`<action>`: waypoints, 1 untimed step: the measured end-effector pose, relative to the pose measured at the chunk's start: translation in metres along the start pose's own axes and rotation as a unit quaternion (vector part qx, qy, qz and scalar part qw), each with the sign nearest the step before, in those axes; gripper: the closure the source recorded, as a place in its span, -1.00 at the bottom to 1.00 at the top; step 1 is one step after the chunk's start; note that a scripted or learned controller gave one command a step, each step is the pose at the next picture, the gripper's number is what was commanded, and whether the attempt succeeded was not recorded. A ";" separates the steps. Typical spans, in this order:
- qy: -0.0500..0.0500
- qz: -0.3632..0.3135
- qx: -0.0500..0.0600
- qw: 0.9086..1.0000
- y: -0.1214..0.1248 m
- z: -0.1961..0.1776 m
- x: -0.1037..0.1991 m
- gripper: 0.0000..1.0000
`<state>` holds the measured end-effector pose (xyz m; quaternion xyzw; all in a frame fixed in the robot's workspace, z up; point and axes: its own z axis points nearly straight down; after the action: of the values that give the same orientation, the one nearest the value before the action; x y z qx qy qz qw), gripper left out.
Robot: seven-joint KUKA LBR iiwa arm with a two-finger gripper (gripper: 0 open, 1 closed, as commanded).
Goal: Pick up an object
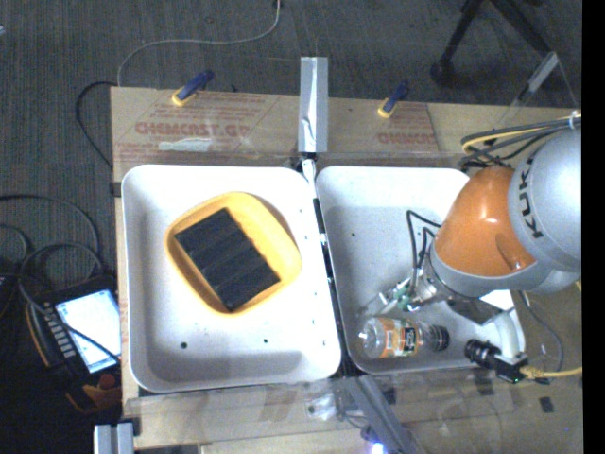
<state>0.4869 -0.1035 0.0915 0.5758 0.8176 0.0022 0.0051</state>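
A robotics lab: a grey and orange robot arm (pixel 510 230) reaches from the right over two white bins (pixel 142 253) on a cardboard-covered worktop (pixel 236 126) held by clamps (pixel 192 86), with loose cables (pixel 57 244) on grey carpet and an office chair base (pixel 473 8) at upper right.

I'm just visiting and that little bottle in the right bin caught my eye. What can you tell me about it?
The bottle is small and looks like clear plastic, with an orange-brown label around its middle. It lies on its side on the floor of the right bin, close to the near wall, its long axis running left to right. The arm's gripper is just above it in the picture; whether they touch I cannot tell. Which end bears the cap is unclear.
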 end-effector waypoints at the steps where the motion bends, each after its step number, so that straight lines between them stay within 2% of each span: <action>1: 0.001 0.158 -0.002 0.987 0.014 0.000 -0.045 -1.00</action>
<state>0.5155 -0.1413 0.0914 0.6980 0.7161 0.0051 0.0050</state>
